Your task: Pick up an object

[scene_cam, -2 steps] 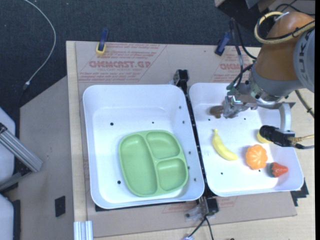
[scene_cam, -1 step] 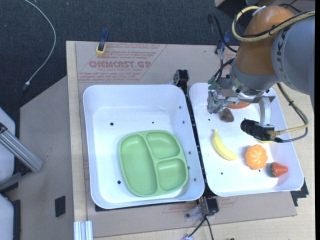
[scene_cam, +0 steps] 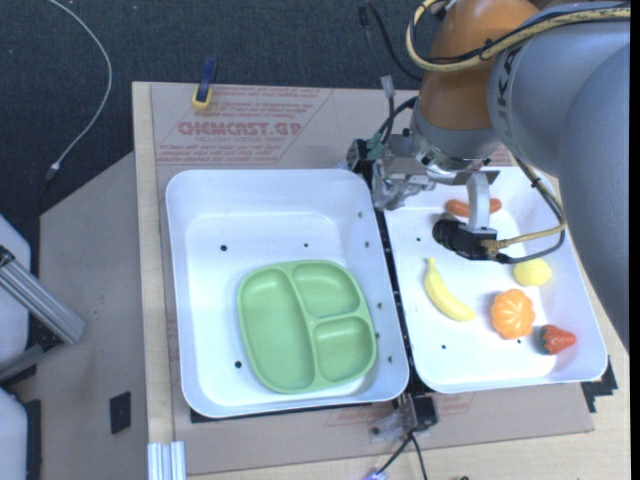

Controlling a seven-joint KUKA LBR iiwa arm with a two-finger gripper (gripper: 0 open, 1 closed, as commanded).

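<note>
From the camera view, you see the gripper [scene_cam: 398,190] over the right bin's [scene_cam: 470,368] far-left corner, close to the wall it shares with the left bin [scene_cam: 185,268]. You cannot tell whether it is spread or closed. The bare floor is mostly along the near-left side. The right bin holds a banana [scene_cam: 448,293], an orange fruit [scene_cam: 513,311], a lemon [scene_cam: 533,273], a red fruit [scene_cam: 556,339] and an orange-red sausage [scene_cam: 472,208]. The left bin holds a green divided plate [scene_cam: 305,323].

Red lettering, "CHEMCAST GP", is printed on the brown sheet [scene_cam: 250,118] beneath the white bins, just behind the bin [scene_cam: 260,230] on the view's left. The finer red lines around it cannot be read.
</note>
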